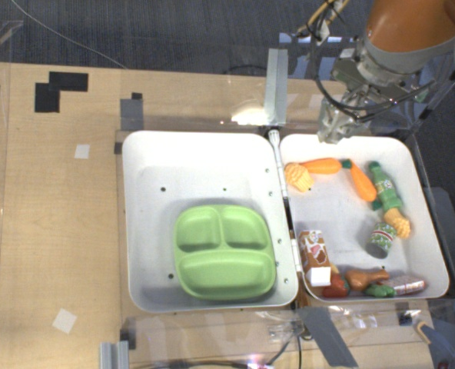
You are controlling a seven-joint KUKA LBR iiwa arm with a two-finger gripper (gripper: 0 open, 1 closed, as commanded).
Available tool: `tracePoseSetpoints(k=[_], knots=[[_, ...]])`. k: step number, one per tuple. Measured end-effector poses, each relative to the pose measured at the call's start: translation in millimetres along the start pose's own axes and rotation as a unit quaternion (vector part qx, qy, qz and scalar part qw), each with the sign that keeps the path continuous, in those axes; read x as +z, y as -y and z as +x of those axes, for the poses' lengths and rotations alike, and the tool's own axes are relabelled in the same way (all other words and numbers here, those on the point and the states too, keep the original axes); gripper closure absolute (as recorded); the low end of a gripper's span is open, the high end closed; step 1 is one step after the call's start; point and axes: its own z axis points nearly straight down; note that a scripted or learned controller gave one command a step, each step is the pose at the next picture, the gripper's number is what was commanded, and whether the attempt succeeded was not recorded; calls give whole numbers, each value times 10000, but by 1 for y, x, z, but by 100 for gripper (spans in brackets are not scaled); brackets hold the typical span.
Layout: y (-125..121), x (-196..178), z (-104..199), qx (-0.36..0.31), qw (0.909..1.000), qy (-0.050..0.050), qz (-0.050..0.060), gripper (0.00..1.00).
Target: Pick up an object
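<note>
My claw (337,127) hangs over the far rim of the right bin (431,206), above its back left corner. I cannot tell from this slant how the claw is set. Nothing in it that I can make out.

Candidates all sit in the right bin. Nearest: an orange carrot (321,165) lying crosswise, touching a yellow lumpy piece (298,177) close to the divider. A second carrot (362,183) lies at a slant beside a green bottle (383,183). Farther toward me: a small can (380,241), a carton (315,254) against the divider, and a crowded row along the near wall, too jumbled to name.

Left bin (143,206) carries only a green sectioned tray (224,252); not my target.

Judgement: the crosswise carrot is the best pick, being closest to the claw and with bare bin floor on its far and near sides. I'd come in over its middle, line the closing direction across its narrow width, and descend straight. Risk: drifting left would nudge the yellow piece or catch the divider. The near-wall row looks a poor choice, too crowded for a clean grip.
</note>
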Motion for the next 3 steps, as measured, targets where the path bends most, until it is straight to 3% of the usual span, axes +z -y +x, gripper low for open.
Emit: tracePoseSetpoints(k=[2,3], knots=[[2,-29,-5,21,9999,93,86,100],[-50,-1,-9,401,9992,-1,-15,100]])
